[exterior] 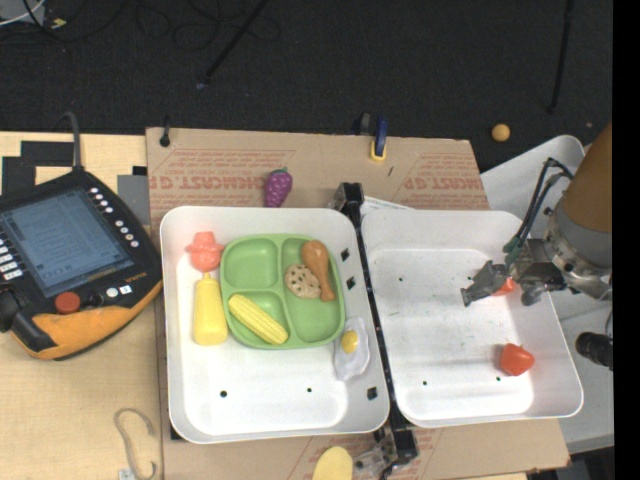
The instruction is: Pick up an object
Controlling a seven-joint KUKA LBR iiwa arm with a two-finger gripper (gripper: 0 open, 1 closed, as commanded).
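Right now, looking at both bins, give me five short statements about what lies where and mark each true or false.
1. The green divided plate sits in the left bin. True.
2. The toy corn cob lies in the right bin. False: it lies on the green plate.
3. A red toy lies in the right bin, toward its near right corner. True.
4. The gripper hangs over the left bin. False: it is over the right bin.
5. The purple grapes lie inside the left bin. False: they lie on the cardboard behind it.
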